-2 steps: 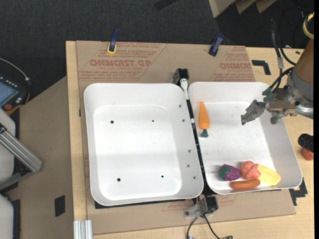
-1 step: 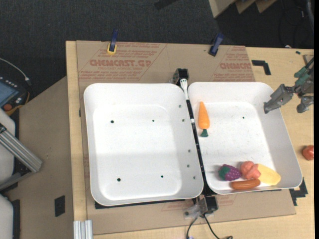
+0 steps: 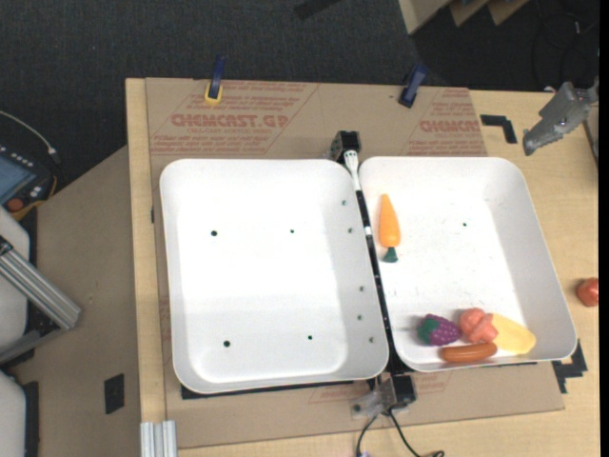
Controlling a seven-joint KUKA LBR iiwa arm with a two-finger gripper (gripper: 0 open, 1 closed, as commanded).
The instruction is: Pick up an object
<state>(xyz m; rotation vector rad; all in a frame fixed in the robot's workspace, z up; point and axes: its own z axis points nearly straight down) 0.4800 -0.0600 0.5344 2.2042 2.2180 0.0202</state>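
Observation:
The right bin (image 3: 495, 208) holds the toys. An orange carrot (image 3: 388, 219) with a green top lies near its left wall. In its near corner sit a purple grape bunch (image 3: 439, 329), a pink-orange piece (image 3: 479, 325), a yellow piece (image 3: 515, 335) and a red sausage (image 3: 468, 352), all close together. My gripper (image 3: 557, 122) hangs at the far right, above the bench beyond the right bin's far corner, well away from every toy. Nothing is visibly in it.
The left bin (image 3: 266, 274) lies beside the right one, with a black hinge strip (image 3: 366, 255) between them. A small orange object (image 3: 589, 292) rests on the bench right of the right bin. Blue clamps (image 3: 412, 86) hold the cardboard's far edge.

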